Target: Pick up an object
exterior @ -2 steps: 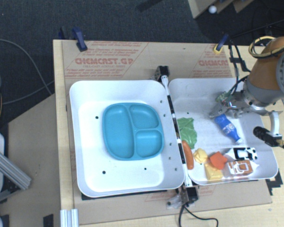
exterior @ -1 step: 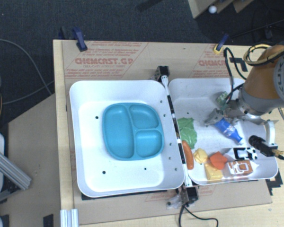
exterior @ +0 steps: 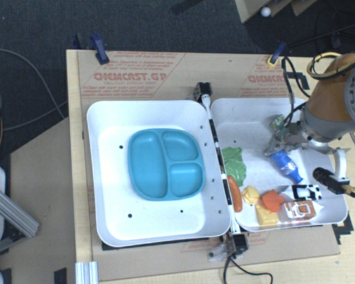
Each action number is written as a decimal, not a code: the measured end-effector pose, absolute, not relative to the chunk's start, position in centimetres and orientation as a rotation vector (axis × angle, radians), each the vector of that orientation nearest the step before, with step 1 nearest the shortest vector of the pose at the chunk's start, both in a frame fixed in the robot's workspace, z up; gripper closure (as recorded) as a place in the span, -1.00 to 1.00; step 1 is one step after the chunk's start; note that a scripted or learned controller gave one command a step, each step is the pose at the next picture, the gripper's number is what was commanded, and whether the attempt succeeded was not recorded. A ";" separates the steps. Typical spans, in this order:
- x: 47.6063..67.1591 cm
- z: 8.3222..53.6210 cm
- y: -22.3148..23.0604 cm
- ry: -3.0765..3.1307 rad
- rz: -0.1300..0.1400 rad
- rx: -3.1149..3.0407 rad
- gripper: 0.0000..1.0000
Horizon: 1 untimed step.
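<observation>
Open floor lies mid right bin (exterior: 248,114); toys (exterior: 271,203) crowd its near edge, divided plate (exterior: 165,162) occupies left bin (exterior: 106,158).

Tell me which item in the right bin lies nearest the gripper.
The blue bottle, just below the gripper; the green, orange and yellow items lie farther left and down.

A small blue plastic bottle (exterior: 286,165) is lying tilted in the right white bin, near its middle.

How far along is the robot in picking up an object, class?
Done: the gripper has reached the right bin, low beside the blue bottle. In hand: nothing visibly held. Left: grasping and lifting; the bottle, green toy and hot dog all lie in the bin.
</observation>
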<state>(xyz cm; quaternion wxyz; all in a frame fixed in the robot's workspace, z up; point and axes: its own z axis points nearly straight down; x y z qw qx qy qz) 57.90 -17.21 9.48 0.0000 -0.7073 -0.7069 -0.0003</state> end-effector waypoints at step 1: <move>60.5 18.5 -8.2 -2.224 -0.003 -2.218 1.00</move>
